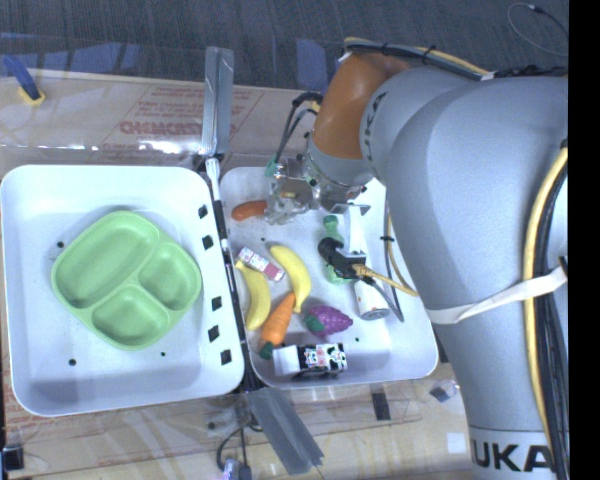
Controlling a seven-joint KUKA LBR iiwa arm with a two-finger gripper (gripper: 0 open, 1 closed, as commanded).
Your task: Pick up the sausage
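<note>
Sausage: smooth, glossy plastic look. Bins: white matt plastic. Green tray: matt plastic; arm: smooth grey.

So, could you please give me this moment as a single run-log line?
task: pick up sausage | hand: low in right bin, beside small orange-red sausage | sausage: lying on bin floor | left bin: green divided plate

Small orange-red sausage, lying flat and roughly crosswise, in the far left corner of the right-hand white bin, close to the bin's left wall
</note>
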